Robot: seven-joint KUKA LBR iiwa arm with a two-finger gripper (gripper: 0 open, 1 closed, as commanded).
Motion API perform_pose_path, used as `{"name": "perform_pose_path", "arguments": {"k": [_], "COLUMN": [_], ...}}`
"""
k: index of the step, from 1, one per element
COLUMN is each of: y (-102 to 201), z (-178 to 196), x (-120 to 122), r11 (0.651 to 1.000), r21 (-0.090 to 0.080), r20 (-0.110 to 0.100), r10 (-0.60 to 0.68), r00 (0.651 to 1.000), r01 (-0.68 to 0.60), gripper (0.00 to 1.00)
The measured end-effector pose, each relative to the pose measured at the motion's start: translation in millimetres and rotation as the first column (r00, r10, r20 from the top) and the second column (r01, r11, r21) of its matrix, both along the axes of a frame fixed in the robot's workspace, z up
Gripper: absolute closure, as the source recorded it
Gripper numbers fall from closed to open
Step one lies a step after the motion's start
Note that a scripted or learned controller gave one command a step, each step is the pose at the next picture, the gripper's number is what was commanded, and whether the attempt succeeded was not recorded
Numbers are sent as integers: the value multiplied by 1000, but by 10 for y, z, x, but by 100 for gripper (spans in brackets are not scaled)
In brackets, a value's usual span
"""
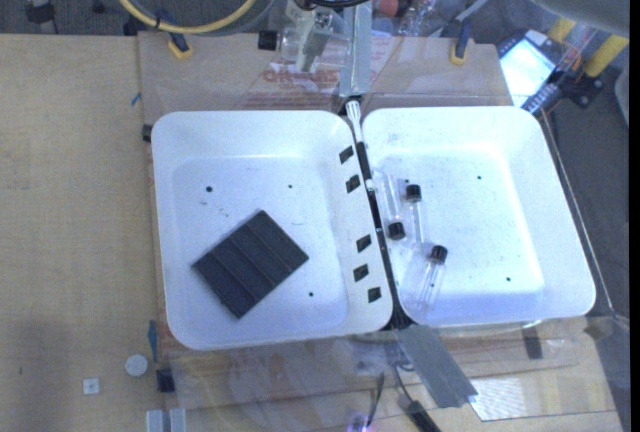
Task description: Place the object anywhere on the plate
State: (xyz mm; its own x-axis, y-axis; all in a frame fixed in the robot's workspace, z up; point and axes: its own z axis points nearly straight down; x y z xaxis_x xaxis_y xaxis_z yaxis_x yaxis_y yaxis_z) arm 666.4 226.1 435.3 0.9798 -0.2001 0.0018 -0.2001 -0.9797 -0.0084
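Picking one vial cleanly comes first, by my reading, since nothing lies on the plate yet. At the left, the left bin (165, 220) holds the dark ribbed plate (250, 262), lying flat and turned at a slant near the near wall, with bare white floor all round it, so any drop there has margin. Further right, the gripper (312, 38) hangs above the far rim, near the seam between the bins; I cannot tell how it is set. Across the seam, in the right bin (560, 220), three clear black-capped vials lie: the seam-side vial (392, 218) is close to the wall, the upper vial (410, 191) just beside it, and the lower vial (430, 275) apart. That last one offers the freest approach.
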Motion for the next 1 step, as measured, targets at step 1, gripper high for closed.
{"name": "perform_pose_path", "arguments": {"k": [1], "y": [-3], "z": [1], "x": [1], "r11": [1000], "r21": [0], "r20": [0], "r10": [-1], "r00": [1000], "r01": [1], "gripper": [100]}}
